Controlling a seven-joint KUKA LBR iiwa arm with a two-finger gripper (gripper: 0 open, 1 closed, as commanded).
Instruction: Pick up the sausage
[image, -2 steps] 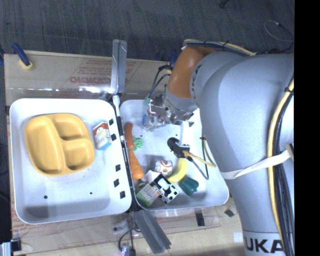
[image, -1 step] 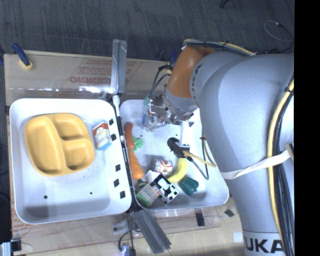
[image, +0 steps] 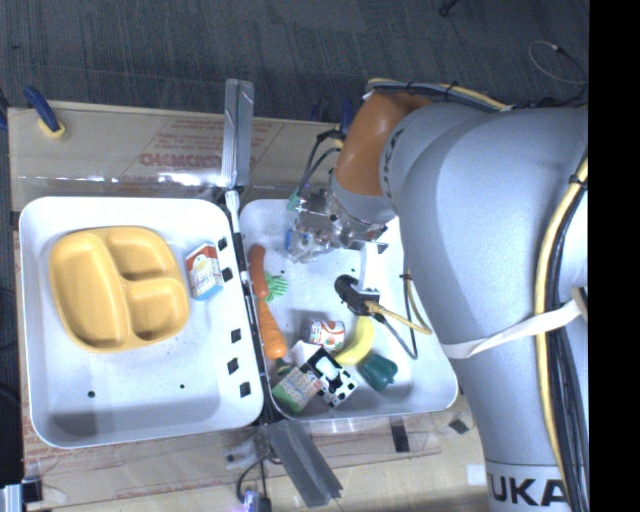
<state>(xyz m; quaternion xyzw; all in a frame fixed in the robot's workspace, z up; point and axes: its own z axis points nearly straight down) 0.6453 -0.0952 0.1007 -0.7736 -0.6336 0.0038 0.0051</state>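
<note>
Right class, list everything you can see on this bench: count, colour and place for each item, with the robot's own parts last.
Bins: two, white, side by side.
Tray: one, yellow, left bin.
Small carton: one, red and white, left bin, beside the tray.
Sausage: one, reddish brown, right bin, left edge.
Carrot: one, orange, right bin, below the sausage.
Banana: one, yellow, right bin.
Can: one, right bin, beside the banana.
Arm: one, grey with orange band, over the right bin.
Tool: one, over the right bin's top.

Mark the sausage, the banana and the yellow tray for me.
sausage (image: 257, 270): camera view, upper half.
banana (image: 357, 344): camera view, middle of the curve.
yellow tray (image: 90, 300): camera view, large left compartment.
</note>
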